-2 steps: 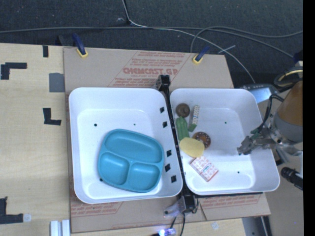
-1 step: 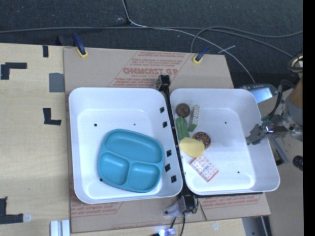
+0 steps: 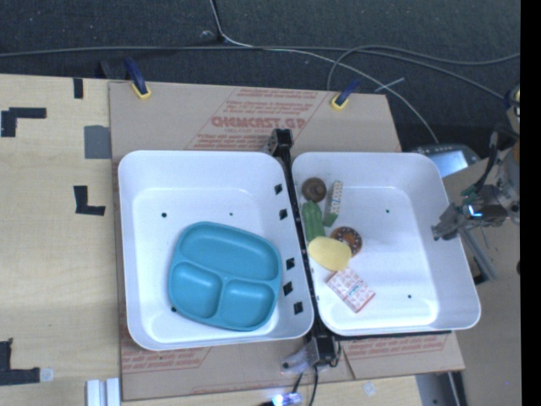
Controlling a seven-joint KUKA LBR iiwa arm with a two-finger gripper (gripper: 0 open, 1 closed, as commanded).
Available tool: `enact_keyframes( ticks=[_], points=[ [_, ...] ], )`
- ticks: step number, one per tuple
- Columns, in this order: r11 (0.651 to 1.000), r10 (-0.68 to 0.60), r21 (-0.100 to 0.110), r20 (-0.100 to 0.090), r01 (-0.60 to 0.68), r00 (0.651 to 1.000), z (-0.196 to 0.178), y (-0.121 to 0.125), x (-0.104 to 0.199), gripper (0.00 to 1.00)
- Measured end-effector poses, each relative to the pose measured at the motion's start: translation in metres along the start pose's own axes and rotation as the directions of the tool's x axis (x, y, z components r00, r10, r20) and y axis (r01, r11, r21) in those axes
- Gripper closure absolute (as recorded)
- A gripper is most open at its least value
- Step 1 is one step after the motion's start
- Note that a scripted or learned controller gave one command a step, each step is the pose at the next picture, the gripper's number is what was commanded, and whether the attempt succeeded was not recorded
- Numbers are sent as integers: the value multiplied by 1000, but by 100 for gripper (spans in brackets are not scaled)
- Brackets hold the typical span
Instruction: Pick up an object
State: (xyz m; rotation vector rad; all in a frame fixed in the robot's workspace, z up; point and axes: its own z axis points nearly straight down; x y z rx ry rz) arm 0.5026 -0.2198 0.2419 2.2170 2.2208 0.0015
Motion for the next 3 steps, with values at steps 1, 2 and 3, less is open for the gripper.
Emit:
enact_keyframes(
  ticks=[1, 2, 3],
  points=[
    [1000, -5, 3, -4, 5, 1000, -7, -1, 56, 100],
    [1000, -6, 4, -3, 6, 1000, -2, 10, 115, 100],
    [1000, -6, 4, -3, 6, 1000, -2, 6, 178, 100]
  ],
)
